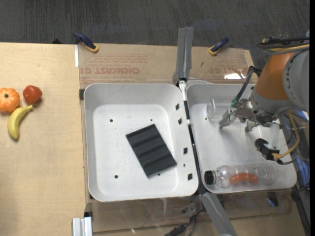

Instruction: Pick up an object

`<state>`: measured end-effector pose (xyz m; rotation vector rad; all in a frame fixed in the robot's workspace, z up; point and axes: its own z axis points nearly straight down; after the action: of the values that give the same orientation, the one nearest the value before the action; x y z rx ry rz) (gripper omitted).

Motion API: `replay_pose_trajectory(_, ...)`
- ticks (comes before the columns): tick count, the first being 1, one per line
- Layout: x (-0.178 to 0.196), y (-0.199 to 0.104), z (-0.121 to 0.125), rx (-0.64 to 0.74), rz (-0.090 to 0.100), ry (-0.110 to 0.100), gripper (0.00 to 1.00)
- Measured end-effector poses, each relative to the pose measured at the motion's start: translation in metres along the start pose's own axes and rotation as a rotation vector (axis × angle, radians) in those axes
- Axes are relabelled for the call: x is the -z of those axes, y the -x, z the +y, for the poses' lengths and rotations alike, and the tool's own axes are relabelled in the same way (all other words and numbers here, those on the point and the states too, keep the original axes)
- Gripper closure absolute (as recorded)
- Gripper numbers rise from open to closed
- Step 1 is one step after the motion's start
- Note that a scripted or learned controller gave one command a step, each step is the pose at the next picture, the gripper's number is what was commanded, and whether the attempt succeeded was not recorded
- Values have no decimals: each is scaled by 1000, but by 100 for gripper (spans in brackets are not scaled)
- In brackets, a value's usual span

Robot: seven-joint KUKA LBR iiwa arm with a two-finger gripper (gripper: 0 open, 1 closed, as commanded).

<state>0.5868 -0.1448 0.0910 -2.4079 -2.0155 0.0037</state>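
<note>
My gripper (237,124) hangs over the middle of the right bin (216,146), open, its two fingers spread with nothing between them. A small clear plastic piece (213,110) lies just left of the left fingertip; I cannot tell whether they touch. Along the right bin's front wall rests a clear bottle (238,176) on its side, black cap to the left, something orange inside. A black ribbed slab (150,150) lies diagonally in the middle of the left bin (98,132).
On the wooden bench at far left sit an orange (8,100), a red fruit (32,94) and a banana (16,122). A grey divider (184,58) runs between the bins at the back. Cables (275,151) hang from the wrist over the right bin's right side.
</note>
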Motion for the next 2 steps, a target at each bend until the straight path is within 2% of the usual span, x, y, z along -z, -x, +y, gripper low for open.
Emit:
replay_pose_trajectory(1,-7,-19,48,-69,-13,-85,0)
replay_pose_trajectory(2,124,51,0,-143,-1,4,0)
